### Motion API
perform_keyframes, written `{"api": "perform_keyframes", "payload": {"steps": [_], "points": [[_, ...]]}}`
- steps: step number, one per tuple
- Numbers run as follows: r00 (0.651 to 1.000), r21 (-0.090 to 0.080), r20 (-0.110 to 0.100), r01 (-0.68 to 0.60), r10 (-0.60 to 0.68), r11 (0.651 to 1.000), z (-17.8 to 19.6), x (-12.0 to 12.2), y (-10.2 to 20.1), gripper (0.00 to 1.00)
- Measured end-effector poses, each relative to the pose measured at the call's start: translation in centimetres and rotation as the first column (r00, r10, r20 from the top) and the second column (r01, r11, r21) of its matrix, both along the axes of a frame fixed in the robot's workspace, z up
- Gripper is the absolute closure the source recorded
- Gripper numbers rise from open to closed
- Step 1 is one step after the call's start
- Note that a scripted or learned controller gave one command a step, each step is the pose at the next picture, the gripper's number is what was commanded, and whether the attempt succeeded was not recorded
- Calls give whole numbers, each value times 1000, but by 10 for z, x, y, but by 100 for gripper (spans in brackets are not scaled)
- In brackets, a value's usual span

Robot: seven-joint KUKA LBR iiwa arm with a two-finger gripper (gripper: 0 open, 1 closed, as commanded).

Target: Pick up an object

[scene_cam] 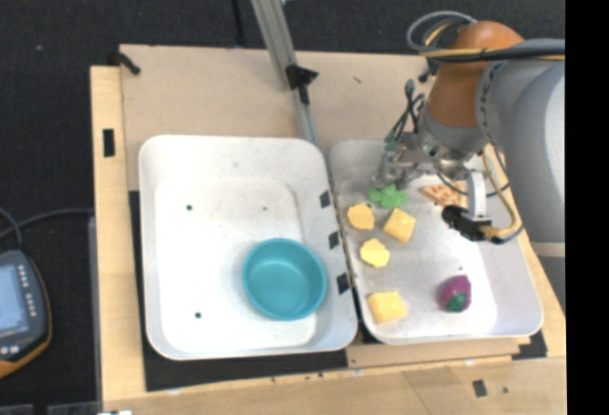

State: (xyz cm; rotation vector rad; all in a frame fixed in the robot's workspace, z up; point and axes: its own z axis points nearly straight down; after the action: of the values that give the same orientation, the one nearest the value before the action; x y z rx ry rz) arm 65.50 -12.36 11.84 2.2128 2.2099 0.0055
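Bench holds two white bins; my gripper (400, 177) sits low over the green piece (385, 197) in the right bin (509, 308), grip unreadable. Looks light, squashy; I'd pinch its middle.

White bins (190, 166) hold a teal bowl (284, 278) and yellow blocks (386, 306).

looks like a robotics lab / test cell. a plywood bench (190, 99) sits on dark carpet, w/ two white bins (171, 175) taped down side by side left of the gripper (404, 170). a metal pole (271, 23) rises behind it, loose cables (476, 213) run beside it, and a handheld control pad (19, 308) lies far left by the bench edge.
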Motion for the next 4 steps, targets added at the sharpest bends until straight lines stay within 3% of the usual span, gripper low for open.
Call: {"api": "perform_keyframes", "payload": {"steps": [3, 4], "points": [[1000, 6, -11, -5, 5, 1000, 170, 1, -2, 100], [1000, 7, -12, -3, 4, 1000, 165, -8, 49, 100]]}}
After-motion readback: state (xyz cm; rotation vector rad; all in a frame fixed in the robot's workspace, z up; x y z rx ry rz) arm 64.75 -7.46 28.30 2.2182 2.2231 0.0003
